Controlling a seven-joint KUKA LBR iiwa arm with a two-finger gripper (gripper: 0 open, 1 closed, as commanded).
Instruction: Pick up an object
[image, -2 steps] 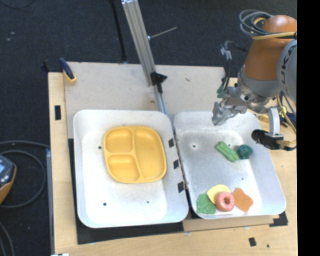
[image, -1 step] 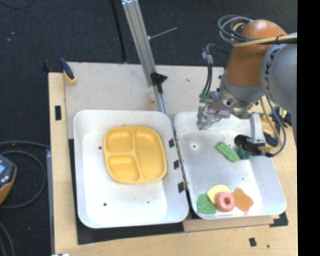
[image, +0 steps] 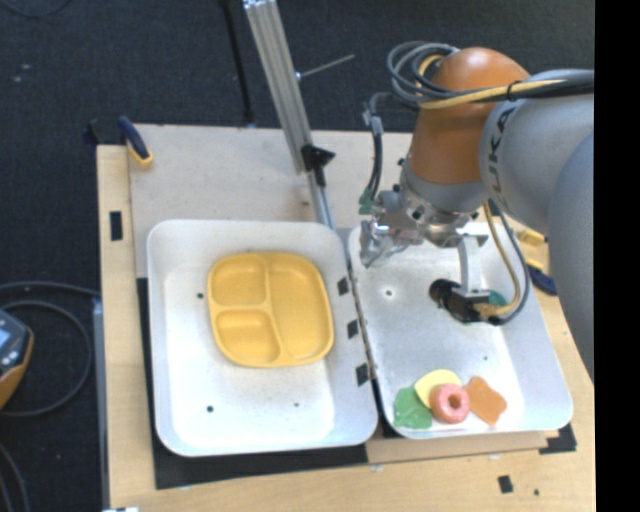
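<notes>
Four small toy foods (green (image: 409, 409), yellow (image: 437, 383), a pink ring (image: 451, 402), orange (image: 487, 400)) huddle in the right bin's (image: 530, 340) near corner. At that bin's far-left corner hangs the gripper (image: 376, 243), grip unreadable. A yellow divided plate (image: 270, 307) lies in the left bin (image: 180, 400).

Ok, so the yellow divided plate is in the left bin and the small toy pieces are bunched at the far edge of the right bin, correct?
Not quite. The yellow divided plate does lie in the left bin, but the small toy pieces are bunched at the near edge of the right bin, not the far edge, as the camera view shows.
</notes>
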